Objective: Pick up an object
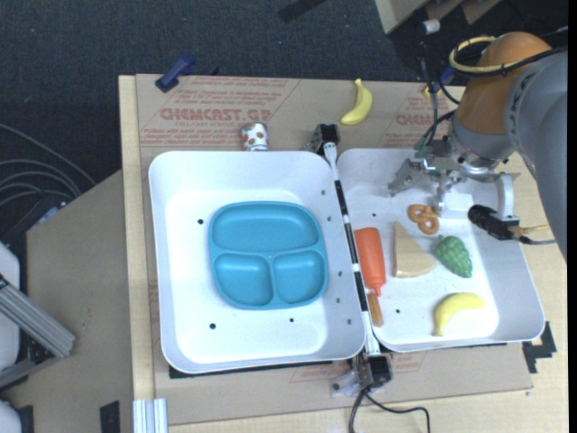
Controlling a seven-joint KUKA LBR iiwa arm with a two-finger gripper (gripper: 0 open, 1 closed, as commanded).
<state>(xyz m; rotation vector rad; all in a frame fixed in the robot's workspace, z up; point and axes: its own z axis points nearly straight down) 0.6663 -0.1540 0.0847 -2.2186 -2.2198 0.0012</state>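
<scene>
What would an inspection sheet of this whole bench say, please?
Surface: bench bearing left bin and right bin.
Job's things: carrot, pretzel, wedge, green piece and banana in right bin.
Clutter: blue tray in left bin; second banana, small cup and blue clip on bench.
Grippers: gripper above right bin's far end, near pretzel; fingers unclear.
Cables: bundle on floor at left.
Surroundings: dark carpet.
</scene>
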